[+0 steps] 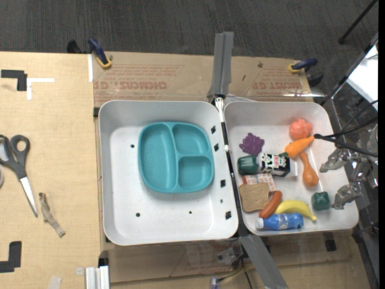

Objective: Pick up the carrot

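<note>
The carrot (299, 146) is a short orange cone lying at a slant in the upper right part of the right bin (343, 223), just below a pink-orange peach (301, 128). My gripper (337, 182) hovers at the bin's right rim, to the right of and below the carrot and apart from it. Its two metal fingers (332, 162) stand open with nothing between them. A dark green block (320, 200) lies close to the lower finger.
The right bin also holds an orange gourd-shaped toy (309, 171), purple grapes (252, 143), a cow-print toy (275, 163), bread (254, 194), a sausage (271, 203), a banana (296, 207) and a blue bottle (280, 222). A teal divided plate (176, 156) lies in the left bin (114, 161).
</note>
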### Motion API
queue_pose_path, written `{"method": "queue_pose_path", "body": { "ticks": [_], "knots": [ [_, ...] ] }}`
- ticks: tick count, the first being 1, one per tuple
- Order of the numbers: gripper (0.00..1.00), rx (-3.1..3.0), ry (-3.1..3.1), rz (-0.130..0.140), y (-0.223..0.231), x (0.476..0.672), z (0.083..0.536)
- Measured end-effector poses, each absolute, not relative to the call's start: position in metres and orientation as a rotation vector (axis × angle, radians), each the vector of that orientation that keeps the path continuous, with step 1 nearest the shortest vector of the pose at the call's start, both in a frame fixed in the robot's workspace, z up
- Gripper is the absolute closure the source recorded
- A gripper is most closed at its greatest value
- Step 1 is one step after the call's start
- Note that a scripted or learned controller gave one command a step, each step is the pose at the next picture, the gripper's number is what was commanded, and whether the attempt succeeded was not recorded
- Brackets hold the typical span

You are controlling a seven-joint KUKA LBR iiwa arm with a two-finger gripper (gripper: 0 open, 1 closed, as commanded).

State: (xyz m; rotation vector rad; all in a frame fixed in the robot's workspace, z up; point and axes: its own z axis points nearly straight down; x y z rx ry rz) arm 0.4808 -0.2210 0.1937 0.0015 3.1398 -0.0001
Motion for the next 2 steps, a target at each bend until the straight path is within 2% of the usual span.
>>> {"method": "queue_pose_path", "body": {
  "ticks": [1, 2],
  "knots": [
    [0.00, -0.256, 3.127, -0.001, -0.221, 0.561, 0.100],
    [0.00, -0.234, 3.127, -0.004, -0.221, 0.589, 0.094]
  ]
}}
